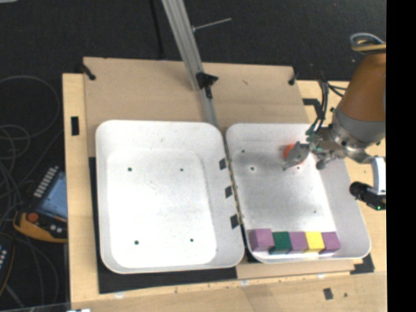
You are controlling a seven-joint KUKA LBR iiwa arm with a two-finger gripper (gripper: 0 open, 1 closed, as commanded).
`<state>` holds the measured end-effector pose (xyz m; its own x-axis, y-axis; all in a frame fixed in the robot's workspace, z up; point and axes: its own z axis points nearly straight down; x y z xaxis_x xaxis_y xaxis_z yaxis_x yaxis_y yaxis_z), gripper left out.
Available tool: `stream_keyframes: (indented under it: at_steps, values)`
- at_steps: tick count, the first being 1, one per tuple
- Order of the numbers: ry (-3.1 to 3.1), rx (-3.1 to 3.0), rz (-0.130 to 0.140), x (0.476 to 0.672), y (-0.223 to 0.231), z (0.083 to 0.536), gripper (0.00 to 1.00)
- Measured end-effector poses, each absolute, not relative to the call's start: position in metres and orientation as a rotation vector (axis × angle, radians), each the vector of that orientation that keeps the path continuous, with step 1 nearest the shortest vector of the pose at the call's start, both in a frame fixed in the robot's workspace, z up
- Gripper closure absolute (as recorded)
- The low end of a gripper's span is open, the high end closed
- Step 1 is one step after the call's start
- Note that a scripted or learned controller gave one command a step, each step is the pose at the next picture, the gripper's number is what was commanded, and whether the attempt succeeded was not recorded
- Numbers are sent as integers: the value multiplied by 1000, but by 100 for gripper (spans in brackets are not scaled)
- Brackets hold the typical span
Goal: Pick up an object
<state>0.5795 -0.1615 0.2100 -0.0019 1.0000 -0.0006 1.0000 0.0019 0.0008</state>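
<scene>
A small red-orange object (288, 150) lies in the right bin (273, 200), near its far right part. My gripper (308, 159) hangs over that spot, reaching in from the right under the orange band. Its fingers (294, 156) stand apart, so it is open. The red-orange object sits against the outer left side of the left finger, not between the two. Whether they touch I cannot tell. A row of blocks lines the bin's front wall: purple (261, 239), green (281, 241), purple (298, 240), yellow (315, 240), purple (331, 240).
The left bin (162, 194) sits beside the right one, with a dark divider strip between them. A slanted metal pole (188, 51) rises from the back of the bench. Cables and a handheld pendant (45, 203) lie on the floor at the left.
</scene>
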Motion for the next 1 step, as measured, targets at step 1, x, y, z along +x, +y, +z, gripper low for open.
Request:
stream_keyframes:
  at_steps: [1]
  values:
    - [2217,2221,-3,609,-210,182,0]
